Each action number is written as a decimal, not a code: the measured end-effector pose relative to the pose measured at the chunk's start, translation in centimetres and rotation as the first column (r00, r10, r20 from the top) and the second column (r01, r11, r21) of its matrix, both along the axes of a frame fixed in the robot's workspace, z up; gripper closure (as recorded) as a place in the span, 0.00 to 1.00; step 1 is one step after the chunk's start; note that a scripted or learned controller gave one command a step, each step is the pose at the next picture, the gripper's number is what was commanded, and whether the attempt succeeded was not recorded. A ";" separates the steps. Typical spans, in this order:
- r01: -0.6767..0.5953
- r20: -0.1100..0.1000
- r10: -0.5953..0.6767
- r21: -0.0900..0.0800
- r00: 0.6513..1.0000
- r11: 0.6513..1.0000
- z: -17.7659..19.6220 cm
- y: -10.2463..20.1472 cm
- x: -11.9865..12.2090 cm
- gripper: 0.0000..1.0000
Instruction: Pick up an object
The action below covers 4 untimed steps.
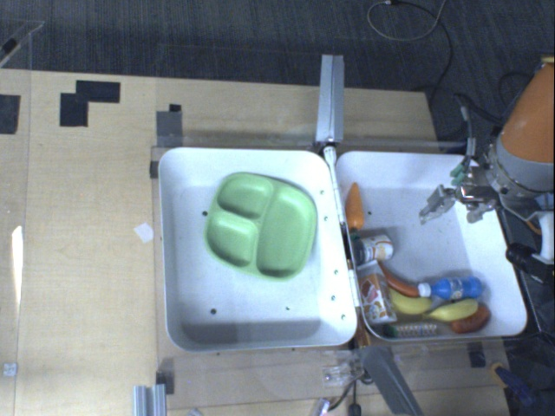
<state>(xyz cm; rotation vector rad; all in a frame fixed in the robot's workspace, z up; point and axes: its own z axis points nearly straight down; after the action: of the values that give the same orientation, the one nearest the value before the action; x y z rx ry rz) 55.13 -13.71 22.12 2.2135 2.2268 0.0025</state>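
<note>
Metal gripper (454, 203) — seemingly open, smooth divided green tray (261, 224), curved yellow banana (434, 308)

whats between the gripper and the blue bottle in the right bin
In the camera view, only bare white bin floor lies between the gripper and the blue bottle.

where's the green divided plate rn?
In the camera view the green divided plate lies in the left bin, toward its upper middle, just across the divider from the carrot in the right bin.
</note>
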 end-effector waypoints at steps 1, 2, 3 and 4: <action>0.097 0.000 -0.097 0.001 0.995 0.995 -12.7 -0.8 -2.7 0.00; 0.095 0.003 -0.095 0.001 0.995 0.995 -11.7 -0.7 -2.5 1.00; 0.415 0.001 -0.415 0.001 0.910 0.910 -3.0 1.6 -3.4 1.00; 0.631 0.000 -0.631 0.001 0.776 0.776 0.5 1.1 -6.3 1.00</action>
<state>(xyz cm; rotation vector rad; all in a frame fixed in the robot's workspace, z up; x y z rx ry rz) 48.83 -12.57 22.58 2.8314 1.3568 0.0021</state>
